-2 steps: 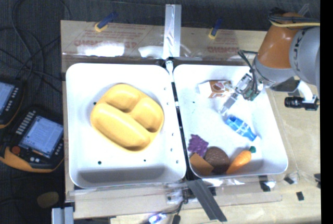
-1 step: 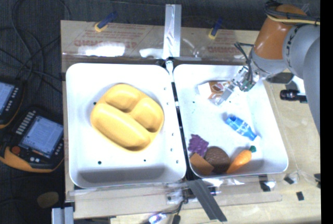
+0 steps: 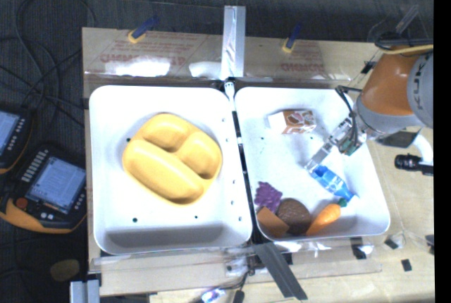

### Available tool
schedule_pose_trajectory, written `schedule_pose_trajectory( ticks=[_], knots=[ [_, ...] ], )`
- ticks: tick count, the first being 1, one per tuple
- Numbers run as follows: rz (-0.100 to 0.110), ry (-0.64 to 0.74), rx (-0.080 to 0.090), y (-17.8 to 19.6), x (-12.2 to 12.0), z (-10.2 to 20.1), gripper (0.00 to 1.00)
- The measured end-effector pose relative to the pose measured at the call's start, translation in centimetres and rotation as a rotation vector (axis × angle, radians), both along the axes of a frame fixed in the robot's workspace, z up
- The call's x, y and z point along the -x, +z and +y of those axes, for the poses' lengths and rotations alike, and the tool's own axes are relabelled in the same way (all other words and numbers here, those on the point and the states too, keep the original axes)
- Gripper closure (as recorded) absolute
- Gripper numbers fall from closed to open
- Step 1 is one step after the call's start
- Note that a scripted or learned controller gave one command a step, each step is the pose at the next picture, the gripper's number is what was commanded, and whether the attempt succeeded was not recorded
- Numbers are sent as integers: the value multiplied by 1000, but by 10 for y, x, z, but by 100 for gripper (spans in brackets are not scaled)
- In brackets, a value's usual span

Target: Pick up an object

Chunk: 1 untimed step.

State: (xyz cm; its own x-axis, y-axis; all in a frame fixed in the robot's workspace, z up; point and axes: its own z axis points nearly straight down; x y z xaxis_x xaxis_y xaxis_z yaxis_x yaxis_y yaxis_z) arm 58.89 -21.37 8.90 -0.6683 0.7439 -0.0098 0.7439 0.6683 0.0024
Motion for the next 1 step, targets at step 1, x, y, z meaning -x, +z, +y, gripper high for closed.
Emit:
schedule_pose_trajectory(
  ticks=[1],
  knots=[
    [7,270,-3,69,26,15,0]
  ],
)
